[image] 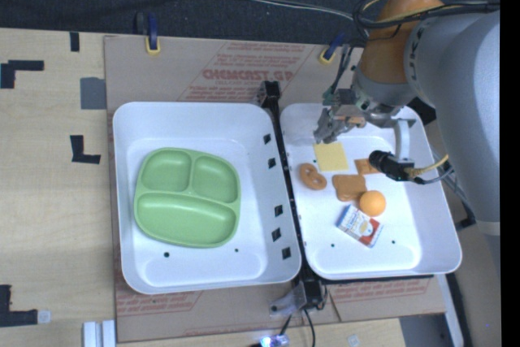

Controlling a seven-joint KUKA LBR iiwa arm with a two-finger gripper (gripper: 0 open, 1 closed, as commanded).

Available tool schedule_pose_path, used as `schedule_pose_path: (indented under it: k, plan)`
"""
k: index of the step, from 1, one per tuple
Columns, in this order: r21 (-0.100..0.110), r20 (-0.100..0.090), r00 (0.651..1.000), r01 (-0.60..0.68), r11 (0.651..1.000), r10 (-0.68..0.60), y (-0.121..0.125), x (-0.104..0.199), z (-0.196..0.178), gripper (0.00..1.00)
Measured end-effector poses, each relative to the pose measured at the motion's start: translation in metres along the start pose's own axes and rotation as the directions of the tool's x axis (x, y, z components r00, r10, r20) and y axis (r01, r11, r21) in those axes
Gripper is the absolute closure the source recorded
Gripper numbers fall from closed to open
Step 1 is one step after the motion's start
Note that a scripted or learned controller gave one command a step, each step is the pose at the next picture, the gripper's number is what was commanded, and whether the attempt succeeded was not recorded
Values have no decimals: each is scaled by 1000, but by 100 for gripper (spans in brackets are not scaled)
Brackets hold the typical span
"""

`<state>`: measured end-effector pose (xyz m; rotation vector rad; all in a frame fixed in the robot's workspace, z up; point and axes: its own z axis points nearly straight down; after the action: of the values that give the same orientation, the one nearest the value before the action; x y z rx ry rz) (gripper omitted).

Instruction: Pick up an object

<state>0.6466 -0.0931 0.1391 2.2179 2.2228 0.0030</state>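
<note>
Hanging over the upper left part of the right bin (pixel 431 252), the gripper (pixel 331 128) points down toward the bin floor, just above the top edge of a pale yellow square slice (pixel 331 156); whether it is wide or narrow cannot be told from this angle, and nothing is seen between its tips. Above it, the wrist carries the orange band (pixel 398 8), and the grey arm (pixel 459 93) fills the right of the frame. Candidate objects all lie in the right bin. The yellow slice lies flat directly below the gripper. A small brown pretzel-like piece (pixel 312 176) sits just beside the slice's lower left corner. A tan toast-shaped piece (pixel 348 188) lies below and right of the slice, and an orange ball (pixel 373 202) rests touching its lower right edge. A small white carton with red and blue print (pixel 359 225) lies tilted just below the ball. A black cylindrical part with a yellow cable (pixel 392 166) hangs over the bin to the right of the slice. The left bin (pixel 130 126), in the centre left of the frame, holds a green divided plate (pixel 188 197) with three compartments. Both bins rest on a cardboard sheet (pixel 236 69) clipped to the wooden bench (pixel 49 199), with a yellow clamp (pixel 152 41) at the sheet's upper left corner.
</note>
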Motion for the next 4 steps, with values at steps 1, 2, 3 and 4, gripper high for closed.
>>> schedule_pose_path:
  k: [1, 2, 3, 4]
  plan:
    - [-3, 1, 1000, 0, 1000, 0, -1, -3, -63, 100]
    - [2, 0, 1000, 0, 1000, 0, 0, -2, -73, 100]
    - [3, -2, 1000, 4, 1000, -4, -10, 49, -83, 100]
    - [7, -1, 1000, 3, 1000, -3, -37, 97, -78, 100]
